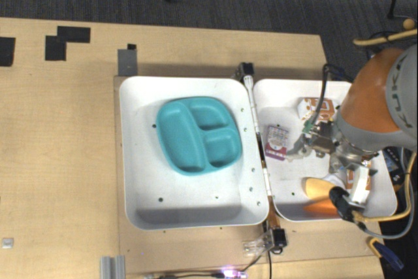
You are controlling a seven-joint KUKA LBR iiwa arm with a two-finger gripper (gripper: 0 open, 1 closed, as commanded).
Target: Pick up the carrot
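The carrot (pixel 317 208) is an orange shape lying against the front wall of the right bin (pixel 287 98), partly under the arm's black cable fitting. My gripper (pixel 305 142) hangs over the middle of that bin, up and left of the carrot and apart from it. Nothing shows in its grasp. The grey arm with its orange band (pixel 366 98) covers the bin's right half.
A yellow-orange item (pixel 316 187) lies just behind the carrot. A small purple and white packet (pixel 276 141) sits left of the gripper, and a printed snack packet (pixel 312 106) at the bin's back. The left bin (pixel 140 140) holds a teal divided plate (pixel 196 134).
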